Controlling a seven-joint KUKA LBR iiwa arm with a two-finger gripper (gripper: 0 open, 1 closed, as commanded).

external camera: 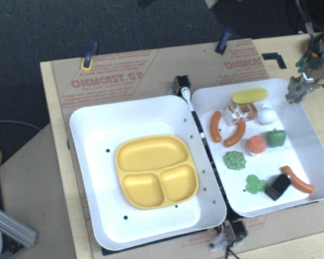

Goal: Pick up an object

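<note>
- At the far right edge of the camera view, hovering over the far right rim of the right bin point(319, 139): gripper point(296, 91), with nothing visibly in it; cannot tell whether released or clenched.
- Lying left of the gripper and slightly nearer, all inside the right bin: every candidate for the pick.
- Sitting closest to the gripper: yellow corn cob point(249, 95), with its long axis running left to right, and white ball point(266, 116) just near of it.
- Crowding beside those two: a brown-and-white piece point(242, 110), touching or nearly touching the corn cob.
- Lying further left: two orange sausages point(215, 126), one running near to far, the other slanted.
- Resting mid-bin: red tomato point(256, 144) beside green pepper point(277, 137), with a round green piece point(234, 160) to their left.
- Gathering at the near end: broccoli point(254, 184), black block point(278, 187) and an orange carrot-like piece point(297, 178), with the block touching both.
- Holding just a yellow divided plate point(156, 170): left bin point(86, 166).
- Judging the coming move: reaching left and down toward the corn cob or ball, closing across the cob's short side.
</note>
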